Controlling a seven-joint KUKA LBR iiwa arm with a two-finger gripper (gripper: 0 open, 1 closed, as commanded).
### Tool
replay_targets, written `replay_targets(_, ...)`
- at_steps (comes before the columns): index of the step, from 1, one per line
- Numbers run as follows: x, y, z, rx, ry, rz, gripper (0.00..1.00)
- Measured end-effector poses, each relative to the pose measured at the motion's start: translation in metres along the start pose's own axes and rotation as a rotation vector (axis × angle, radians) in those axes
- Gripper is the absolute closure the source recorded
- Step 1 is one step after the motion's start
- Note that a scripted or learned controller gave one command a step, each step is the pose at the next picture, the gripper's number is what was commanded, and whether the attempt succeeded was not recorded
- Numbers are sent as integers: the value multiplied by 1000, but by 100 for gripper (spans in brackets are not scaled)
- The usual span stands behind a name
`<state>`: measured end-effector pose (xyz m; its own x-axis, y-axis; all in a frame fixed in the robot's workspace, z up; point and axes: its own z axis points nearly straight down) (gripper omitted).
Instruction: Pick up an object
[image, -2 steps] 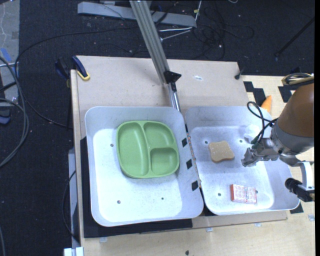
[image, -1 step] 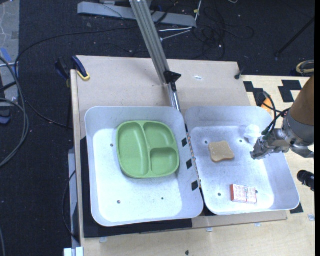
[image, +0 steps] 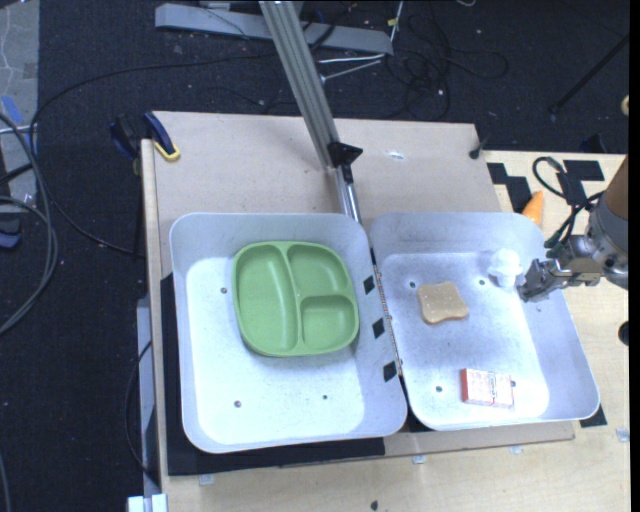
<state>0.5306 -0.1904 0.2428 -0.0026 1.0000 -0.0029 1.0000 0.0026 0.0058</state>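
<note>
Red box (image: 487, 387) print unreadable (too small). Gripper (image: 530, 284) low over right bin (image: 560, 345) edge, beside white lump (image: 503, 264); grip state unclear.

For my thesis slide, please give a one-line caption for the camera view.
The tool hovers by the right bin's edge near a white object; toast and red box lie inside.

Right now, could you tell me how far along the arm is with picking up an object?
Done: nothing looks lifted. The toast-like piece, the small red box and the white object all lie in the right bin; the green divided plate sits in the left bin. In hand: the claw hangs at the right bin's far right, beside the white object. Left: the grasp and lift.
</note>
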Motion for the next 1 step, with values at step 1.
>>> replay_targets(1,54,9,-9,3,3,-5,100)
